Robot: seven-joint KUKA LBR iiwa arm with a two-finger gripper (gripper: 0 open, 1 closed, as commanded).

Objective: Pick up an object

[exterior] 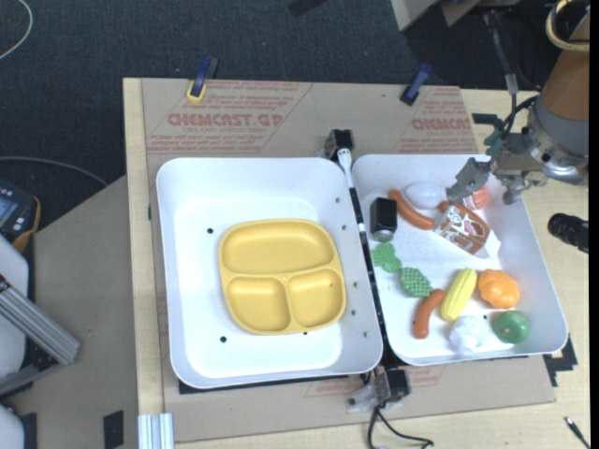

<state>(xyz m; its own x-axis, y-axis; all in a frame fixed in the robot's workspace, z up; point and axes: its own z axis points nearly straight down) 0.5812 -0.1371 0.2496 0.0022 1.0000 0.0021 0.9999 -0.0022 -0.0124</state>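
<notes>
The gripper point(489, 183) is seen spread wide and empty at the upper right of the frame, just above the packet point(464, 228) in the right bin point(547, 279), where a closing could be fouled by the crowding sausage point(415, 211).

Cardboard-covered bench point(281, 110) bears two white bins side by side: left bin point(182, 279), right bin point(543, 279).
</notes>
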